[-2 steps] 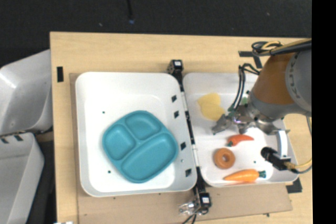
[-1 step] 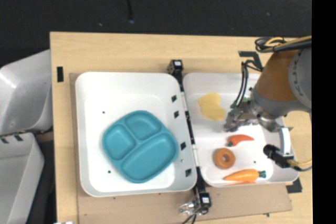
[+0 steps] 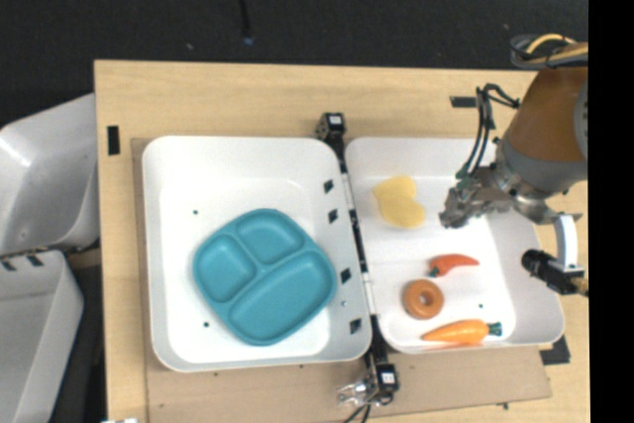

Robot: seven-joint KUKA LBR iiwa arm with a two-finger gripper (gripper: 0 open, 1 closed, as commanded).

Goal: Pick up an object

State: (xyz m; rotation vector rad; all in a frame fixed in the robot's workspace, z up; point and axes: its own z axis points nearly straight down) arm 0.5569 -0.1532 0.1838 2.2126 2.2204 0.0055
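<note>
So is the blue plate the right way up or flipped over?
Right way up. The blue plate shows its three hollow sections facing up, in the left bin.

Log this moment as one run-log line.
gripper: over right bin, beside yellow piece | nothing seen held | chili, donut, carrot: lying in bin

Two white bins (image 3: 158, 213) on a pale wood bench (image 3: 218, 94). Teal-blue divided plate (image 3: 263, 274) in one; pale yellow lump (image 3: 399, 201), red pepper (image 3: 453, 264), orange-brown ring (image 3: 424, 299), green-tipped orange carrot (image 3: 458, 333) in the other.
</note>
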